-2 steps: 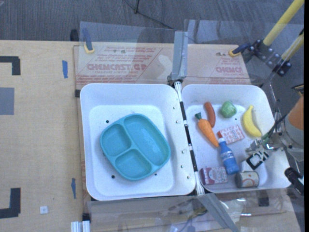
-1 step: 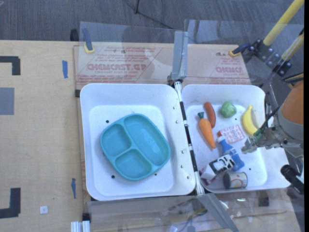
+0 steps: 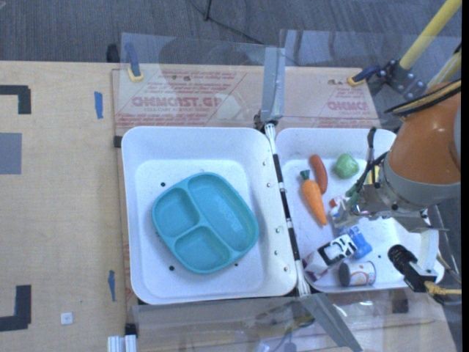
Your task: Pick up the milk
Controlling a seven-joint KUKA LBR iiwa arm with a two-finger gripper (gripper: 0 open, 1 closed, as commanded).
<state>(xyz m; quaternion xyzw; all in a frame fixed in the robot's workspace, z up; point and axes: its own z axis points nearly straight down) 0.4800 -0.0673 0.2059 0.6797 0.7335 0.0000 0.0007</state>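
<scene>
The milk [image 3: 344,247] is a small white and blue carton with a black patch, lying on its side near the front of the right bin [image 3: 293,149]. My gripper [image 3: 350,205] hovers in the middle of that bin, just above and behind the carton and a little apart from it. The arm's grey wrist and orange band cover the bin's right side. I see nothing held at the gripper.
An orange carrot [image 3: 314,200], a red sausage [image 3: 319,172] and a green round item [image 3: 346,166] lie behind the gripper. A white cup-like item [image 3: 358,273] lies at the front edge. A teal divided plate [image 3: 205,222] sits in the left bin [image 3: 139,149].
</scene>
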